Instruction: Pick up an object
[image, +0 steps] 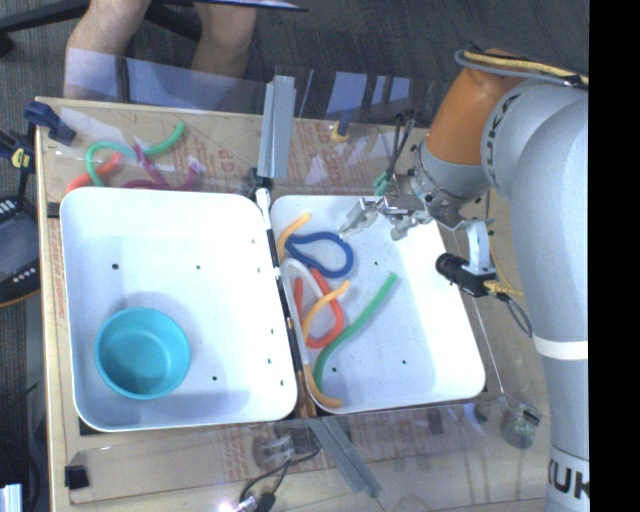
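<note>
Reaching in from the right, the arm (540, 200) holds its gripper (372, 215), fingers spread, above the blue loop (325, 252).

Tangled ropes (325, 295) left in right bin (440, 340), open floor rightward.

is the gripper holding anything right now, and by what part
Nothing is held. The gripper hovers over the right bin, its fingers open above the blue loop.

A bulky grey arm (545, 190) with an orange wrist band (462, 115), white ring and black cables.
</note>
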